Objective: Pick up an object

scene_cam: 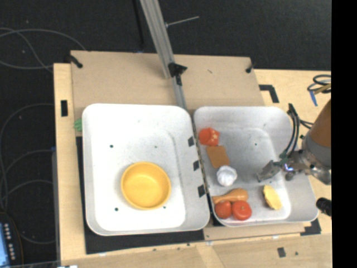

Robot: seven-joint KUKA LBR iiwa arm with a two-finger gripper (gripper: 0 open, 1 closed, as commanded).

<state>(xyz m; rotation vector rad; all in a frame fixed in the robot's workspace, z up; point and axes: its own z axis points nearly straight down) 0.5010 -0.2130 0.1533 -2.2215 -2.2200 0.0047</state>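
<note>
1. Camera view looks down on two white bins: the left bin (100,144) has just a yellow bowl (145,185) in it, and the right bin (262,116) holds all the small stuff.
2. Candidates for the pick, all in the right bin: a red tomato-looking thing (208,136) near the top left, a brown block (218,157) just below it, a white ball (226,176) touching the block's lower end, an orange carrot-shaped piece (231,196), two red round pieces (234,209) at the front wall, and a yellow wedge (272,197) off to the right.
3. The gripper (269,171) comes in from the right and sits over bare bin floor, between the white ball and the yellow wedge. Nothing sits between its tips. Honestly can't tell how wide it's set, it's too small and dark at this angle.
4. My guess is the yellow wedge is the closest target, just below and right of the tips.
5. What could go wrong:
   - If it drops straight down from here it closes on nothing, since there's only floor underneath.
   - The wedge looks low and rounded, so it could squirt out sideways.
   - Going for the carrot/red cluster risks nudging neighbours, since they're touching and jammed against the front wall.
</note>
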